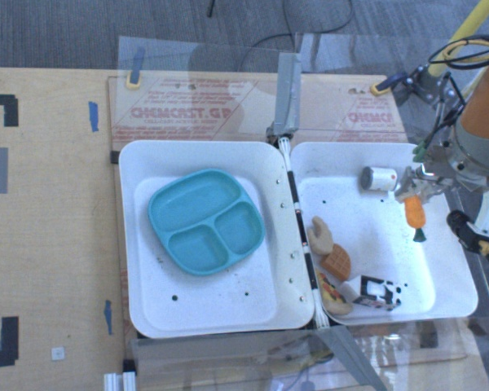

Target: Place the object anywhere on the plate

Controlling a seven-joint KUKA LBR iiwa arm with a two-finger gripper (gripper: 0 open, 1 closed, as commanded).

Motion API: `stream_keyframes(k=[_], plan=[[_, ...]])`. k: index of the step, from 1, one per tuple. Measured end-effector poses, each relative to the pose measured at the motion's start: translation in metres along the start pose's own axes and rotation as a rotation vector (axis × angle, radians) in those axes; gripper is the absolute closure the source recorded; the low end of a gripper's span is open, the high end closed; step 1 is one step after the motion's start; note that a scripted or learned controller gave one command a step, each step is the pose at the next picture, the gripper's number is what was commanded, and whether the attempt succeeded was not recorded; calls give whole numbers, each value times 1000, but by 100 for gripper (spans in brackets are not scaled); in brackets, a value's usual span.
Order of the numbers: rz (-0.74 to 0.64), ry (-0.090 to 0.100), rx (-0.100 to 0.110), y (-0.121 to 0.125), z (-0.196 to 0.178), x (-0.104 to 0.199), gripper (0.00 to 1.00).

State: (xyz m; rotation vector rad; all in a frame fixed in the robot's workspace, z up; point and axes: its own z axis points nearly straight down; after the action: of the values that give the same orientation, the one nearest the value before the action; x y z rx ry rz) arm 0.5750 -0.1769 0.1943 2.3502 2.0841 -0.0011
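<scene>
One camera view looks down on two white bins: the left bin (138, 292) carries a blue divided plate (205, 220) with bare compartments, set ready to receive something. In the right bin (448, 287), at about three o'clock from the plate, an orange carrot-like toy (414, 213) hangs just under the gripper (413, 190), its long axis running twelve to six, dark tip pointing to six. That upright hang suggests the toy is pinched at its top end, though whether the pincer is closed on it cannot be told here. A white cylinder (379, 178) lies at nine o'clock from the gripper. Other toys (342, 275) cluster at the bin's seven o'clock corner.
</scene>
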Motion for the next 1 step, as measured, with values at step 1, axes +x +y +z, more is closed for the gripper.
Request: stream_keyframes(k=[1], plan=[[-236, -1, -3, 40, -18, 61, 100]])
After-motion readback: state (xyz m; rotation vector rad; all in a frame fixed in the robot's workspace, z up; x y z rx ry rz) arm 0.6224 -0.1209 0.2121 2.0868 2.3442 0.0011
